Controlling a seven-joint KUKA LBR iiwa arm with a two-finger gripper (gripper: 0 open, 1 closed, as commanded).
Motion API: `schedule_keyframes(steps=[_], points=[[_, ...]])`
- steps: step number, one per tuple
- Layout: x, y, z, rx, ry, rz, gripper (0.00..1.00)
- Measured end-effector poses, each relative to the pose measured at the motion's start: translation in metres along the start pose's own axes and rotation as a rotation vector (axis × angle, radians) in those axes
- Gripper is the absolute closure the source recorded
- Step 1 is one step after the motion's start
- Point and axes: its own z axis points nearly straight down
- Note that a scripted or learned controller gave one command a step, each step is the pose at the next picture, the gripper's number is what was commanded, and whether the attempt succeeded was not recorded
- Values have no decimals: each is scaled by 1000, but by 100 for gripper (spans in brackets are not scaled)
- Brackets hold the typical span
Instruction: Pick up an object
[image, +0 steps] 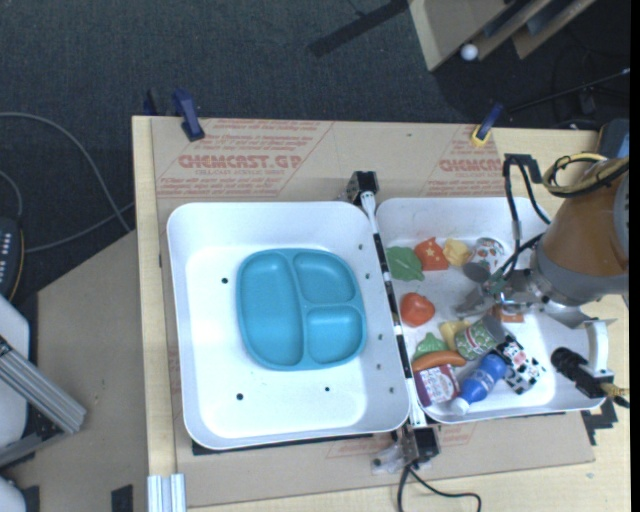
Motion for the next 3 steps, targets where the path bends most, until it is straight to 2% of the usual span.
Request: schedule_keyframes(steps=[1,2,3], points=[[2,4,0,8,-1,4,0],[-6,19,1,16,8,1,0],[-11,23,-12,-2,-7,2,100]])
